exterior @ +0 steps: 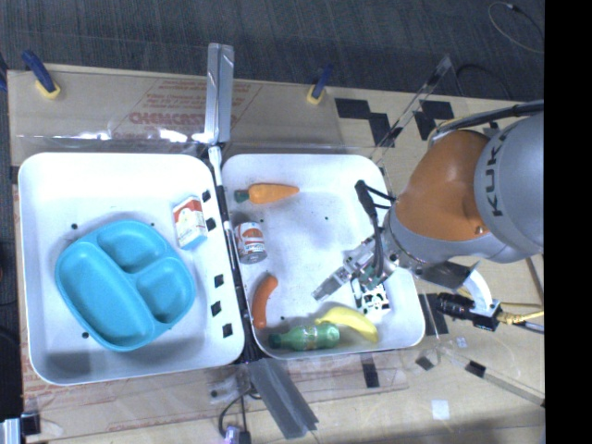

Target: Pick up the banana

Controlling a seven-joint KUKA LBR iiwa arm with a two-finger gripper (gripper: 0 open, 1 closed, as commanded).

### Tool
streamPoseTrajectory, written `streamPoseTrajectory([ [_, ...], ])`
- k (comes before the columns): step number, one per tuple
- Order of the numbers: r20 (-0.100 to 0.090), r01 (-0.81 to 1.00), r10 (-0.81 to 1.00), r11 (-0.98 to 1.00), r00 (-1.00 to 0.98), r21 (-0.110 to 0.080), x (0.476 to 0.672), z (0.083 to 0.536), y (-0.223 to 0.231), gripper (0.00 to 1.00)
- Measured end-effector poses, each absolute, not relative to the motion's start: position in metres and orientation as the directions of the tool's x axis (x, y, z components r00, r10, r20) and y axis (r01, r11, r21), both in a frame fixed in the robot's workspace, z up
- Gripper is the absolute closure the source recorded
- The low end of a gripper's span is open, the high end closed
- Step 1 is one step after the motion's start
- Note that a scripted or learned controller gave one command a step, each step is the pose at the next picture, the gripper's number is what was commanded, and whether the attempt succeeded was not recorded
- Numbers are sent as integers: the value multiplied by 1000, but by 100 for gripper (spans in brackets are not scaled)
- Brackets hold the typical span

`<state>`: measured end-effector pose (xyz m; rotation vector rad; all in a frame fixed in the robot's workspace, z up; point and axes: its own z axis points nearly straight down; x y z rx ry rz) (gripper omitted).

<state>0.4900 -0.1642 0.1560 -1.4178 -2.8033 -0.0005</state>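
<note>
Against bin's near wall [407, 339], banana [350, 321], bottle [305, 337] alongside

A single fixed camera hangs above the worktop [518, 359], looking down at a slight slant from a middling height. Both white bins fit in the frame: the left bin [37, 248] and the right bin [305, 169] sit side by side near the centre. The arm [462, 192] enters from the frame's right edge.

Blue tray [125, 282], carton [190, 222], carrot [271, 193], can [252, 241], sausage [264, 301], green bottle [305, 337].
</note>
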Motion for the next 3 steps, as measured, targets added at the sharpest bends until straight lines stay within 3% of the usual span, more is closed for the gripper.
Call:
streamPoseTrajectory([
  [1,2,839,839,544,-544,-1,476,115,-156,0],
  [2,-2,760,760,650,-650,1,478,245,-129,0],
  [3,-6,621,621,784,-784,4,479,105,-137,0],
])
